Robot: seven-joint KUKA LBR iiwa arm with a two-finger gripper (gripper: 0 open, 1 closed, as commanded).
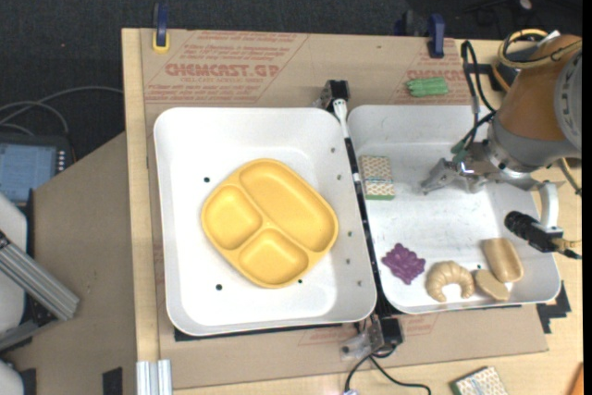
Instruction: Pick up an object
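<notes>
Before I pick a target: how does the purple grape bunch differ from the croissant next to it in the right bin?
The purple grape bunch is smaller, knobbly and dark; the croissant is larger, smooth, tan and curved. The grapes lie nearer the bins' divider, the croissant further right beside a bread piece. Both lie in the right bin's front area.

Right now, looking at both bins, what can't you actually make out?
- Gripper: too small and dark in the camera view to tell its state.
- Bread piece: partly covered by the bread roll.
- Arm's upper part: cut off by the right edge.
- Sponge print: too small.
</notes>
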